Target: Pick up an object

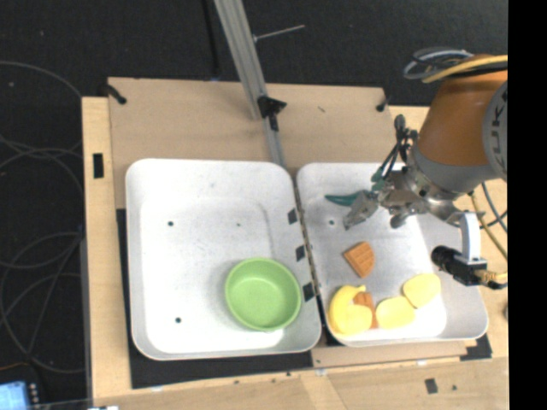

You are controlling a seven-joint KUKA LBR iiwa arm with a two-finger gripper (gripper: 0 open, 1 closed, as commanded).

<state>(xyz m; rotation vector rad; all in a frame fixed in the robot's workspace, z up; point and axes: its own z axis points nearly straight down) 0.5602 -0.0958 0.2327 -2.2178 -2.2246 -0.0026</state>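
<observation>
Below my hand [376, 212], whose fingers stood spread and gripped nothing, the orange block [360, 258] lay ungrasped; I judged picking remained.

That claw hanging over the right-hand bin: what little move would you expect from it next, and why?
Probably a short shift toward the near side and then down, onto the orange wedge-shaped block. The claw hangs above the shallow white right bin, with nothing seen between its fingers, and that block lies closest, apart from the yellow pieces.
</observation>
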